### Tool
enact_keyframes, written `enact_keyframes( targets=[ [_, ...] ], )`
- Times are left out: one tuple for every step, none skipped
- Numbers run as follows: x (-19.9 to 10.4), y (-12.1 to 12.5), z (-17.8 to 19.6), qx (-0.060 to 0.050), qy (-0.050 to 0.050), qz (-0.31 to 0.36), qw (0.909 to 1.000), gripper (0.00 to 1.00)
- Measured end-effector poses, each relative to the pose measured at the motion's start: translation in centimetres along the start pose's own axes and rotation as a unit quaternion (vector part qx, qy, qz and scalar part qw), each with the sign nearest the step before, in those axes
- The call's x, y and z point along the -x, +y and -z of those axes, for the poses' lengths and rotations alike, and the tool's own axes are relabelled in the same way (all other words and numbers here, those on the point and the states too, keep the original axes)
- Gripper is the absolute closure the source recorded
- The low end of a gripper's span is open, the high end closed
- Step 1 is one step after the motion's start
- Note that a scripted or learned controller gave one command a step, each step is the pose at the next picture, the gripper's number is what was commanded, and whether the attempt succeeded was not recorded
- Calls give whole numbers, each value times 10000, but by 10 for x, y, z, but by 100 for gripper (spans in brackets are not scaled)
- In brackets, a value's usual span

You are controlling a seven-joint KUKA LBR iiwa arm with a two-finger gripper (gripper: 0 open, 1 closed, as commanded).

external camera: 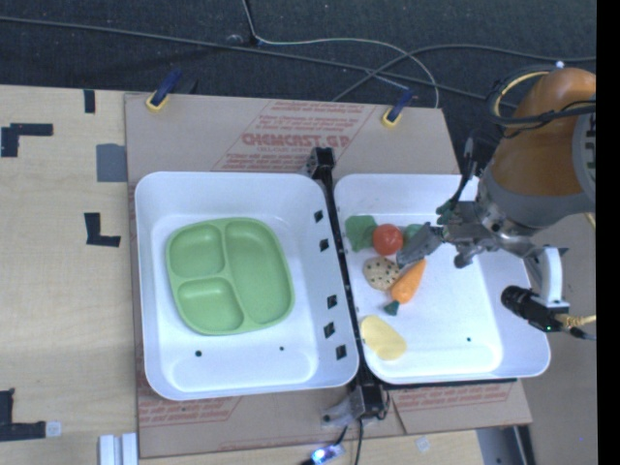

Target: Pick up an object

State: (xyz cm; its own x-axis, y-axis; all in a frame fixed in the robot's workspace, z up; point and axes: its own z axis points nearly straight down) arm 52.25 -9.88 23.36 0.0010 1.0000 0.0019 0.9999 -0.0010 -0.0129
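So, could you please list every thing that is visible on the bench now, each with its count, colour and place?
bins: two, white, side by side on the bench
divided plate: one, light green, in the left bin
tomato: one, red, in the right bin, upper left
green item: one, green, left of the tomato
cookie: one, tan with dark spots, below the tomato
carrot: one, orange, right of the cookie
yellow item: one, pale yellow, right bin, lower left
clamps: two, yellow and blue, at the cardboard's far edge
pincer: one, grey, above the carrot
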Motion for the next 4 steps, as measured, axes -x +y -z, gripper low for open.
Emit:
enact_keyframes(
  targets=[
    [0,2,5,53,-6,15,10000,0],
    [-1,1,-38,33,-10,12,10000,0],
    [2,2,-102,28,-8,7,10000,0],
    [2,2,-151,59,-17,10,10000,0]
  ],
)
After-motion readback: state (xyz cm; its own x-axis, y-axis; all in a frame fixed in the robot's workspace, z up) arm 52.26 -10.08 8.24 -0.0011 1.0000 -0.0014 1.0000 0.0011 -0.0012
